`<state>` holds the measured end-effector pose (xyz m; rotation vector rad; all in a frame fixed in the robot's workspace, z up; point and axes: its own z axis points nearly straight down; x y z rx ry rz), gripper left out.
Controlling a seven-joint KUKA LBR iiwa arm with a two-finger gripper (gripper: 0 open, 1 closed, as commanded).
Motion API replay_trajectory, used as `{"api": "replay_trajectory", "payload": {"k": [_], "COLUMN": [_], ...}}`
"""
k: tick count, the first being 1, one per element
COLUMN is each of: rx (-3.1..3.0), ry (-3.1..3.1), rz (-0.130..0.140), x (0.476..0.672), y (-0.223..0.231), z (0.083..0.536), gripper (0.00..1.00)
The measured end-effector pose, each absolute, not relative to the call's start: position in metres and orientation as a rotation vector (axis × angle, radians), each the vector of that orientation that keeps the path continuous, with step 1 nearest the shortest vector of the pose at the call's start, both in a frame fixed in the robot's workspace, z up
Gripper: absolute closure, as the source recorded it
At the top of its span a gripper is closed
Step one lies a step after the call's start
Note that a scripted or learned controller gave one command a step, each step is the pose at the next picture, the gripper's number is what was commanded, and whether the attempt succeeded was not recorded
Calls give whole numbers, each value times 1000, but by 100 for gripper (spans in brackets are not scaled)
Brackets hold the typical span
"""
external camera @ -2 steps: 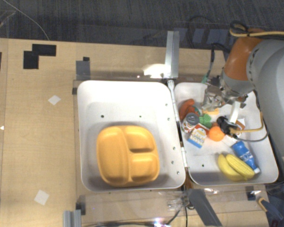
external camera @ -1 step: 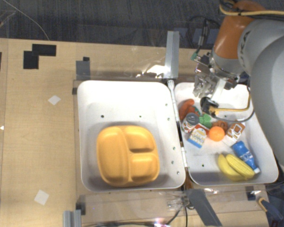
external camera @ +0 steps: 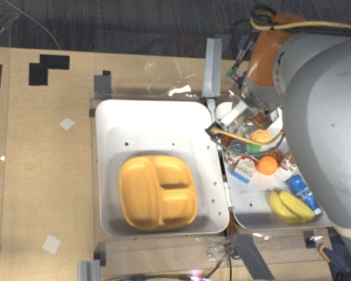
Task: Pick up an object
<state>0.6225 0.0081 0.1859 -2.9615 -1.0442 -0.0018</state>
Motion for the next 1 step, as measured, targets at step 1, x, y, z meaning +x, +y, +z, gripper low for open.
{"api": "replay_trajectory", "payload": {"k": [1], "rx": [-2964], "ry": [-1042], "rz": [-1], "x": [622], "y": [6], "z": [186], "gripper": [0]}}
